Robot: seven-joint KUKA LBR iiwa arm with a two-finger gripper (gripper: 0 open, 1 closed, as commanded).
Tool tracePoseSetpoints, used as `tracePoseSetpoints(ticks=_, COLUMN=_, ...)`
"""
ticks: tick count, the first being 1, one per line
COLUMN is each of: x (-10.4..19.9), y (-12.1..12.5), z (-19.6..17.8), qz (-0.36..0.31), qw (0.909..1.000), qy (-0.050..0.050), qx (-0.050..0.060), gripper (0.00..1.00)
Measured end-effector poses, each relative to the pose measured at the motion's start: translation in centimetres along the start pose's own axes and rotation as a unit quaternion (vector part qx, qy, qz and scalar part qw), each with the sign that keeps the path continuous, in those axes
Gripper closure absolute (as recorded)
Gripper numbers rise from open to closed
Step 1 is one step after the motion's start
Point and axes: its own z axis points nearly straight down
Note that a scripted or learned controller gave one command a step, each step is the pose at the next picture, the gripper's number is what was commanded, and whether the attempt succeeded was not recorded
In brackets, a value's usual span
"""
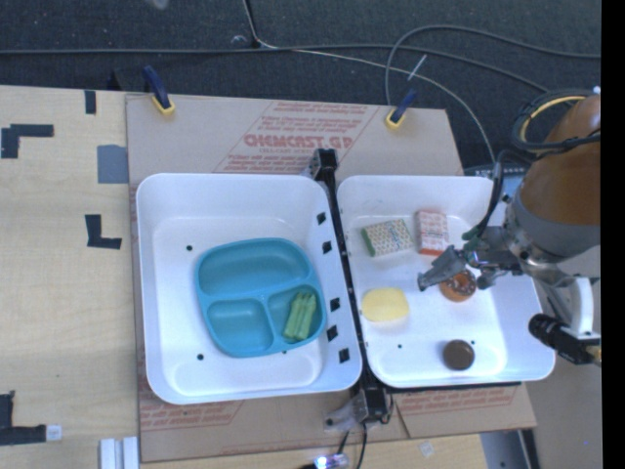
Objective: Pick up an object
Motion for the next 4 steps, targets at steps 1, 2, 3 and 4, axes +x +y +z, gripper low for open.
tracePoseSetpoints(ticks=1, x=-0.6, y=0.5, z=5.9, qz=0.001, qw=1.0000, qy=0.000, qx=0.002, gripper=0.00)
tracePoseSetpoints(ticks=2, x=-0.6, y=0.6, z=12.3, qz=0.000, qw=1.0000, qy=0.001, qx=0.003, gripper=0.00)
tracePoseSetpoints(ticks=3, x=-0.5, y=0.6, z=15.6, qz=0.000, qw=1.0000, qy=-0.001, qx=0.000, gripper=0.00)
tracePoseSetpoints(ticks=4, x=-0.6, y=0.7, z=14.4, qz=0.000, qw=1.0000, qy=-0.001, qx=-0.002, gripper=1.00)
